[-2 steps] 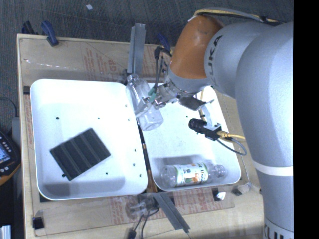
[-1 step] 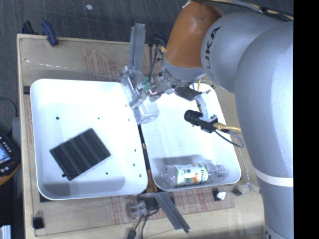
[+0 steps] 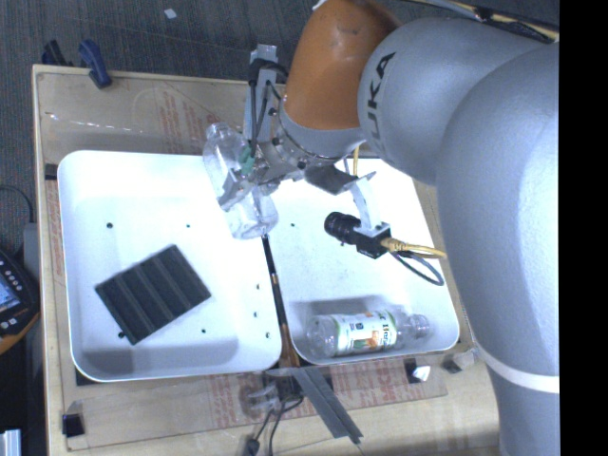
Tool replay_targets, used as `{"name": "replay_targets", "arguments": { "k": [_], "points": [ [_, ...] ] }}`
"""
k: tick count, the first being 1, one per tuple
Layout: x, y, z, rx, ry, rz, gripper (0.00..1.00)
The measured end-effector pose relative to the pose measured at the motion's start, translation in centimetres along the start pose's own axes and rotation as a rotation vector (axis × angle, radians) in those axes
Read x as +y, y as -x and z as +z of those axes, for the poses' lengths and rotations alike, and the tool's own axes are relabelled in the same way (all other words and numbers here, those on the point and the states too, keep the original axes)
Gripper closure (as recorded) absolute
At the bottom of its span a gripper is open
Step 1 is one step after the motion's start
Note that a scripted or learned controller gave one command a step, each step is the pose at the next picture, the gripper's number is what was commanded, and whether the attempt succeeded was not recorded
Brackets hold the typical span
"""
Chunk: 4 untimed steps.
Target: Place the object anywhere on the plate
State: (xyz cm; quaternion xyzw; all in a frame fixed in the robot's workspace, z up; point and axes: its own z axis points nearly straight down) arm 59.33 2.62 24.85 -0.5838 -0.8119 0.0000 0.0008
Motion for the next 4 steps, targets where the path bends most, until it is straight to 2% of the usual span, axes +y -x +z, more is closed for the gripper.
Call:
{"name": "replay_targets", "arguments": {
  "k": [1, 2, 3, 4],
  "points": [
    [-2.0, -3.4, -0.8, -0.001, -0.004, 0.032, 1.00],
    [-0.6, -1.1, -0.5, -0.002, -0.002, 0.058, 1.00],
    [0.5, 1.7, -3.0, -0.001, -0.001, -0.038, 1.00],
    [-1.6, 0.3, -1.8, -0.001, -0.005, -0.021, 1.00]
  ]
}}
